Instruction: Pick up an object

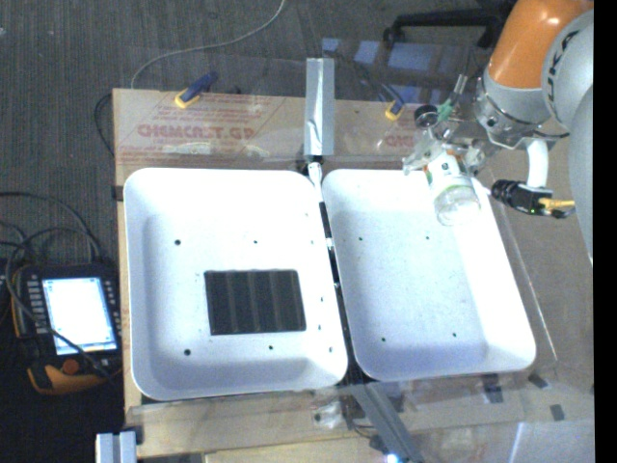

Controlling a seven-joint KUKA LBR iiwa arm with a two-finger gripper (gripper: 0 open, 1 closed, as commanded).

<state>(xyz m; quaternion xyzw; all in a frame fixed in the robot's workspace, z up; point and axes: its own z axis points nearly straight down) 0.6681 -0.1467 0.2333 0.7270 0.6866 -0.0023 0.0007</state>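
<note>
From the camera view, the gripper (445, 167) hangs over the right bin's (501, 345) far edge; whether it pinches anything cannot be told. A small clear, whitish bottle-like object (455, 199) sits just below it.

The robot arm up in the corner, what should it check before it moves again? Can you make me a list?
1. Something to pick up: ok. A dark ribbed mat lies flat in the left bin.
2. Something between the fingers: cannot tell. A clear bottle-like thing shows just below the gripper, too blurry to judge.
3. Gripper above the mat: not ok. It hangs over the far edge of the right bin.
4. Path to the mat: ok. Nothing but the low bin walls stands between.
5. Mat away from the bin walls: ok. White floor shows all around it.
</note>
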